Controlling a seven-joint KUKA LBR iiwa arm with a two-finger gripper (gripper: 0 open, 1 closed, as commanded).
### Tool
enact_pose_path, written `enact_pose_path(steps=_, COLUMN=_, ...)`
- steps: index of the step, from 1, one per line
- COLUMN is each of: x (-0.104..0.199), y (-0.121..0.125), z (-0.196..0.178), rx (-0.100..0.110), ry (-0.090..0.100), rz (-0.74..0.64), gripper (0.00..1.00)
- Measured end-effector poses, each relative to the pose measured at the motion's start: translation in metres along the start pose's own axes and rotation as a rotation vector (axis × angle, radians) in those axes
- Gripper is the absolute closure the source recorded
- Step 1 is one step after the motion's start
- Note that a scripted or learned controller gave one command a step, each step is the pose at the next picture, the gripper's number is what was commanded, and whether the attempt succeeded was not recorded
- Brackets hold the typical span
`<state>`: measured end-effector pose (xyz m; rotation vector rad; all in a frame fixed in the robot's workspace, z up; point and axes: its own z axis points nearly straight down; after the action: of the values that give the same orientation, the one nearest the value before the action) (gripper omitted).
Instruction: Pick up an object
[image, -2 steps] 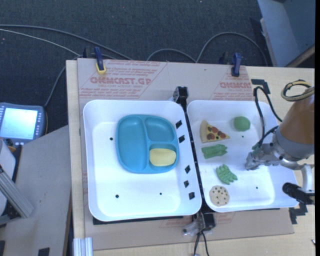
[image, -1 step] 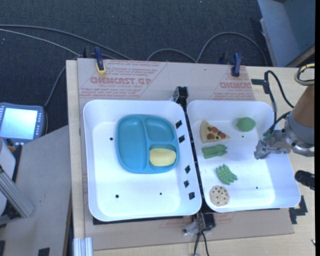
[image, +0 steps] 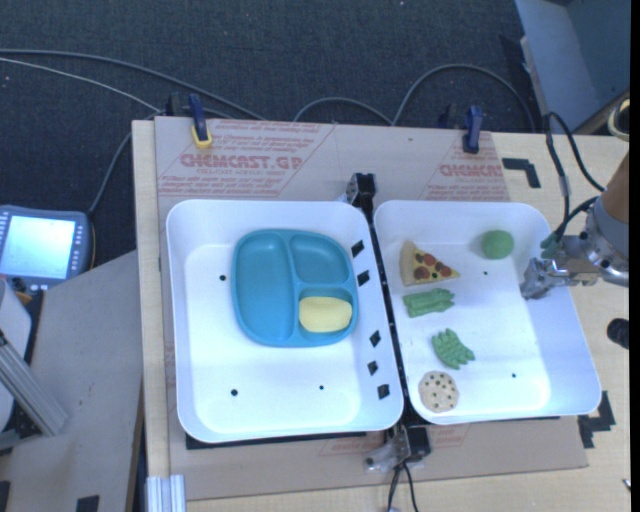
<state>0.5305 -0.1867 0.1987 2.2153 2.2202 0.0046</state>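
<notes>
We hung the gripper (image: 535, 278) over the right bin's (image: 560, 340) right side | pincer state: couldn't tell | nearest target: green ball (image: 497, 243), far-right, just left of us | judged light, round, rollable | grab across its middle
</notes>
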Motion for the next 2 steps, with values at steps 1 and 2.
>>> enact_pose_path(steps=1, x=0.0, y=0.002, z=-0.036, rx=0.0, ry=0.0, rz=0.001, gripper=1.0)
enact_pose_path(steps=2, x=0.054, y=0.012, z=-0.025, rx=0.008, ry=0.005, rz=-0.004, gripper=1.0)
